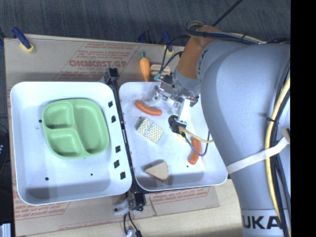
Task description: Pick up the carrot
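The carrot [144, 68] lies outside the bins, on the bench just past the right bin [212, 174] far-left corner. The gripper [168, 94] hovers inside that bin (open or closed, I cannot tell), near a sausage [148, 108], which it might grab instead.

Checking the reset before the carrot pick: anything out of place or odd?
Yes. The carrot lies outside both bins, on the cardboard just behind the right bin. The gripper is over that bin's back end, near a sausage, not over the carrot.
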Available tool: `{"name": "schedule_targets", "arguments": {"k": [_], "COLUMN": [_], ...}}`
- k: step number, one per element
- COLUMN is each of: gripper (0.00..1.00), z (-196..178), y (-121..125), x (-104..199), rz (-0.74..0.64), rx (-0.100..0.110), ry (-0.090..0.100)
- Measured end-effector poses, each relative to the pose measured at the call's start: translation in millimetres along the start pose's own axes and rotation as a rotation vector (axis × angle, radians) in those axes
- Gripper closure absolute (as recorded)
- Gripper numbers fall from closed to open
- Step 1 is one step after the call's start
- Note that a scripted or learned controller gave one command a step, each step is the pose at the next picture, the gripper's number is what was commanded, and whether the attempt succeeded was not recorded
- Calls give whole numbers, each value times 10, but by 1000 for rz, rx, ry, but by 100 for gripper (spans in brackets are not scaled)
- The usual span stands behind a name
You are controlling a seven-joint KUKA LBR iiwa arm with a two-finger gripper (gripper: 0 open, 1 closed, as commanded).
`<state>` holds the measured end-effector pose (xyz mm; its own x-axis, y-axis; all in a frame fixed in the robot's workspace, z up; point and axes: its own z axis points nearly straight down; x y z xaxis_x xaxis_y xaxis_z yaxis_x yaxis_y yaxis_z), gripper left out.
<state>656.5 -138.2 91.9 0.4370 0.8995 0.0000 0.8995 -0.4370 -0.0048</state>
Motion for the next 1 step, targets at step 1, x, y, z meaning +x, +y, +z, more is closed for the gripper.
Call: {"name": "schedule_targets", "arguments": {"k": [1], "gripper": [0], "z": [-829], "y": [-96], "x": [189], "rz": [199], "rx": [-1], "ry": [0]}}
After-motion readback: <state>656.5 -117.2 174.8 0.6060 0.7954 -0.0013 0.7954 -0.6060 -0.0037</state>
